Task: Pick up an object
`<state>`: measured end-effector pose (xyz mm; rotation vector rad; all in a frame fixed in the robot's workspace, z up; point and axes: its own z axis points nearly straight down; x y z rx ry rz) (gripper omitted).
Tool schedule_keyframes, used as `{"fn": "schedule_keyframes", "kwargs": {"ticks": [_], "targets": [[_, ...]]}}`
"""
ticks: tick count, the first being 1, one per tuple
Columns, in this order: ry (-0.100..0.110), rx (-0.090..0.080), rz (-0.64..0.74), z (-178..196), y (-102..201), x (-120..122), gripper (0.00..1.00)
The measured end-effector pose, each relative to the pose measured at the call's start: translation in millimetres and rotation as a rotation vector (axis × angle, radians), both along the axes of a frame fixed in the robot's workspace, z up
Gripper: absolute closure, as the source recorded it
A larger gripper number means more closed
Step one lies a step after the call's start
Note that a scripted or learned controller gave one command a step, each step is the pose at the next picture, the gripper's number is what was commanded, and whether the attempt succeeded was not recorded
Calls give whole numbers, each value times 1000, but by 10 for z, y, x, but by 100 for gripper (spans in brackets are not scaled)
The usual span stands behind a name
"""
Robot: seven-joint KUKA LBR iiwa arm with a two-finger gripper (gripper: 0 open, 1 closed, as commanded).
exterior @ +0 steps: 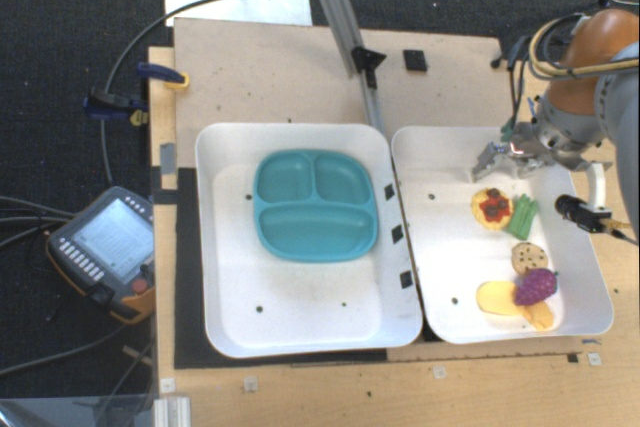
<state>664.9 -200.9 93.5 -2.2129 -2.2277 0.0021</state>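
My gripper (pixel 507 162) hangs over the far part of the right bin (pixel 440 215), its fingers spread open with nothing between them. Just in front of it lies a small round yellow toy pizza with red topping (pixel 492 208), and a green toy vegetable (pixel 523 216) lies beside that. Nearer the front sit a brown speckled cookie (pixel 527 257), a purple bunch of grapes (pixel 535 285), a yellow piece (pixel 496 297) and a small orange piece (pixel 541 316).
The left bin (pixel 225 245) holds a teal divided plate (pixel 315 205). A grey slanted pole (pixel 340 5) crosses the far side of the bench. A teach pendant (pixel 105 250) lies off the bench to the left.
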Motion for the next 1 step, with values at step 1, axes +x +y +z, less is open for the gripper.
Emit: {"fn": "schedule_keyframes", "kwargs": {"ticks": [1], "targets": [[-9,-4,3,161,-10,28,100]]}}
